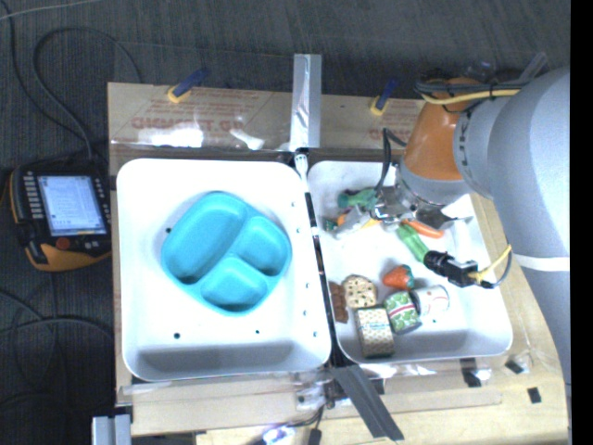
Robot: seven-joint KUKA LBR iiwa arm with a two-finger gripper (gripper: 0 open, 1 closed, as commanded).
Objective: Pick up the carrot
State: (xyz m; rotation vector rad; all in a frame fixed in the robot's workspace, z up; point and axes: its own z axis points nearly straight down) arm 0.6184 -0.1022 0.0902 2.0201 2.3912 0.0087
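**benchwatcher:** In the camera view, your grey arm with the orange band (435, 146) reaches in from the right of the frame, over the upper part of the right white bin (482, 336). The gripper (384, 207) is low in that bin's upper middle. Honestly, I can't tell from here whether it's open or closed, and I see nothing clearly held in it.

**binlurker:** And where's your carrot?

**benchwatcher:** The small orange toy carrot with the green leafy end (341, 218) lies in the upper left of the right bin, just left of the gripper. I can't tell whether they touch.

**binlurker:** What else have you got in there?

**benchwatcher:** A long green toy vegetable (412, 242) just right of the gripper, and a red-orange toy strawberry (398, 276) below it. Lower down there's a brown waffle-like piece (359, 292), a small printed carton (373, 330) and a green-and-white can (401, 311), all bunched close. The left white bin (139, 341) holds a light blue plastic three-compartment tray (227, 248).
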